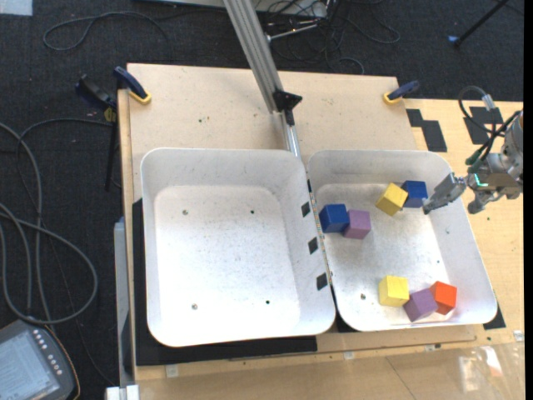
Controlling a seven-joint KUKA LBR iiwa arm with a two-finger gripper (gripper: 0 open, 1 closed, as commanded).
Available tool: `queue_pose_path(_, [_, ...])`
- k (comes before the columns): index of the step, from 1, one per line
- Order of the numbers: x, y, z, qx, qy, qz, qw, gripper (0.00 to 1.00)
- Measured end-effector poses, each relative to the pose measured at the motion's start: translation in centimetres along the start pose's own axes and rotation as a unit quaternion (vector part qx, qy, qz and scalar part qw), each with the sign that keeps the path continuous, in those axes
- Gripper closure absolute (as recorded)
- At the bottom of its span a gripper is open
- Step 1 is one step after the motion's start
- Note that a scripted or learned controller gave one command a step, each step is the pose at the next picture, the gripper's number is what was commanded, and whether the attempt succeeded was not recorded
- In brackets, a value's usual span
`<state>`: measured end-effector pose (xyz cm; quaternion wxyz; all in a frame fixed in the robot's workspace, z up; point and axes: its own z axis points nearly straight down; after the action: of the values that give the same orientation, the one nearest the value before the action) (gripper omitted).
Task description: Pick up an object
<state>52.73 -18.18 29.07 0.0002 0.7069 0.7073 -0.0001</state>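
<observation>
The fingers cannot be made out well enough to say whether they are spread or closed; the gripper (439, 196) shows as a dark tip at the right bin's (466, 248) right-hand wall, with no cube between its tips as far as the view allows. It sits just beside a blue cube (414, 192), which in turn touches or nearly touches a tilted yellow cube (391, 199), so that pair looks like the nearest candidate for a pick. Nearer the divider between the bins, a second blue cube (334, 217) rests against a purple cube (358, 223). Along the near wall, another yellow cube (394, 290), a purple cube (420, 303) and an orange cube (445, 296) bunch together in the corner, probably because the sloped wall lets loose pieces settle there. The left bin (166, 173) lies well apart from the arm's reach-in side. For open room, the middle of the right bin's floor is bare, giving a clean path down, but every cube has a neighbour touching or close, so one finger would have to slip into a narrow gap. The blue cube by the gripper also stands near the far right wall, which I judge leaves little clearance on that side; the tilted yellow one may shift when nudged.
</observation>
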Motion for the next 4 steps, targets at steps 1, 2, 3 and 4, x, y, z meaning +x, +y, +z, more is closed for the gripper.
queue_pose_path(1, [0.2, -1.0, 5.1, 0.002, 0.001, 0.001, 1.0000, 0.00])
queue_pose_path(2, [0.8, -0.1, 10.5, 0.003, 0.001, 0.000, 1.0000, 0.00])
queue_pose_path(3, [0.4, 0.7, 16.0, 0.002, 0.001, 0.001, 1.0000, 0.00])
queue_pose_path(4, [0.3, 0.8, 14.6, -0.001, 0.000, 0.001, 1.0000, 1.00])
